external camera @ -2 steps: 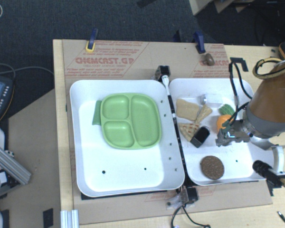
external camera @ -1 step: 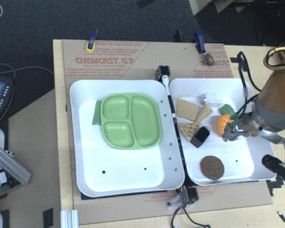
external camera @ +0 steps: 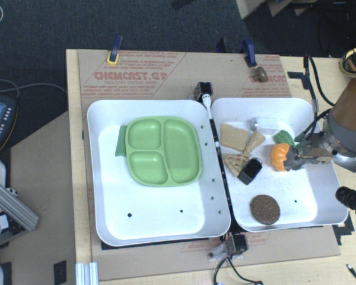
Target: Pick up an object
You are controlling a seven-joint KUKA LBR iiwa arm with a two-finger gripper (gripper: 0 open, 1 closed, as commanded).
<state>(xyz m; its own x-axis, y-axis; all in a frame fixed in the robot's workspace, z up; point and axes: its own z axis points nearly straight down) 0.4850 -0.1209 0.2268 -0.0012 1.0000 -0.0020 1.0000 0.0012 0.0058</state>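
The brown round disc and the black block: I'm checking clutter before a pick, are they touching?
Apart. The camera view shows bare white bin floor between the black block and the brown round disc below it.

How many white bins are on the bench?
2. The left bin holds a green divided plate. The right bin holds the small objects, and the gripper is low inside it next to an orange object.
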